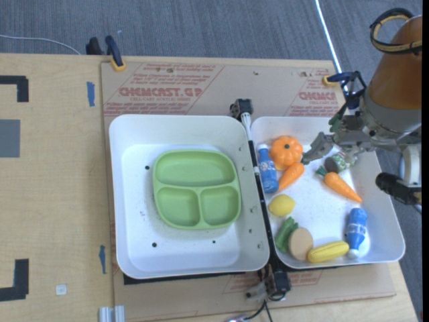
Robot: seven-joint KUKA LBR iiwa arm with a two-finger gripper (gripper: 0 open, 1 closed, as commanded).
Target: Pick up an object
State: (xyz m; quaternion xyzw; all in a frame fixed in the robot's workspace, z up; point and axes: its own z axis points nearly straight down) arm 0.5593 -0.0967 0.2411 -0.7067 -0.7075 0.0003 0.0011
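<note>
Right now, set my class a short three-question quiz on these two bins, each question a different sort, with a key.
1. True or false: the green tray lies in the left bin.
2. How many carrots are in the right bin?
3. Which is nearest the gripper? A lemon B pumpkin C corn

Key
1. True.
2. Two: one beside the pumpkin, one further right.
3. B.

Your left bin (127,180) holds the divided plate (196,188); your right bin (389,243) holds the rest — pumpkin (287,150) at the back, corn (327,251) in front.
</note>
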